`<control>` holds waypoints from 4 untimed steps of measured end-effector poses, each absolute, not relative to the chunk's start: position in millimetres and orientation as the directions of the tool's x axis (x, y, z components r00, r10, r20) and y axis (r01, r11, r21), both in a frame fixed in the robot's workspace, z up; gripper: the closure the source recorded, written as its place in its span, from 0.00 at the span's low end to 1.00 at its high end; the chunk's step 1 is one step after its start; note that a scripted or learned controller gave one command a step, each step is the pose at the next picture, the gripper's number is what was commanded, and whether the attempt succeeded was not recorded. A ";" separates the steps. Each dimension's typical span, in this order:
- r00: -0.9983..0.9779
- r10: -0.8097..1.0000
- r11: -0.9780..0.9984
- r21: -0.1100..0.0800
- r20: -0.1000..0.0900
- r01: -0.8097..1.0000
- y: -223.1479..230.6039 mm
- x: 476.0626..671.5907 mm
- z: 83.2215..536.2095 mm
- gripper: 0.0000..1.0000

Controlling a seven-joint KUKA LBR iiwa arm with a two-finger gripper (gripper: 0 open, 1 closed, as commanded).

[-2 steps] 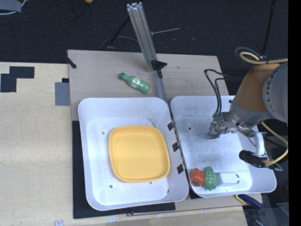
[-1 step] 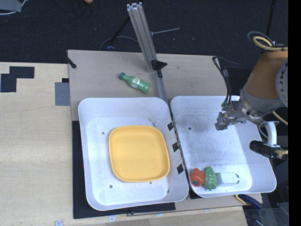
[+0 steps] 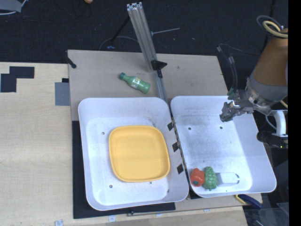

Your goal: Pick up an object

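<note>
**Grey arm high in the right-hand bin, the small objects lie toward the near corner**

Grey metal and an orange band are what I see of the arm, reaching in from the right, with the two-finger gripper (image 3: 227, 113) hanging over the far part of the right-hand shallow white plastic bin (image 3: 244, 147). Nothing sits between its tips. Whether they stand wide or narrow I cannot tell from this angle; the tool reads as a dark clump against the speckled floor.

What the coming move turns on, as I judge it: the pickable things are a tight cluster well apart from the gripper, down toward the near edge of the same bin and slightly to its left in the view. There I count one small round red-orange object (image 3: 197, 176), one knobbly green object (image 3: 210, 178) touching it, and one pale whitish piece (image 3: 228, 178) just beside the green one. The three form a row running across the bin's near edge, so the row's long axis lies crosswise to the gripper's line of approach.

Farther off, across the divide, the other white bin (image 3: 94, 126) bears one flat yellow square plate (image 3: 139, 153). Beyond both bins, one small green plastic bottle (image 3: 135, 83) lies on its side on the bench, well out of the gripper's way.

One arm, one gripper, two bins.
</note>
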State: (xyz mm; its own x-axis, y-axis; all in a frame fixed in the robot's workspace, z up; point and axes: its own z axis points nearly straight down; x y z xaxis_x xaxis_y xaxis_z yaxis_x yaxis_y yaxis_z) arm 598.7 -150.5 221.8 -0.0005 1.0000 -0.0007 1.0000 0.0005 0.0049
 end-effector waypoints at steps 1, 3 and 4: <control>0.001 1.000 -0.001 0.001 0.000 1.000 -151.1 598.8 233.0 1.00; -0.004 1.000 0.004 0.001 0.001 1.000 -42.3 596.8 232.7 1.00; -0.003 1.000 0.003 0.000 0.001 1.000 1.1 602.1 237.9 1.00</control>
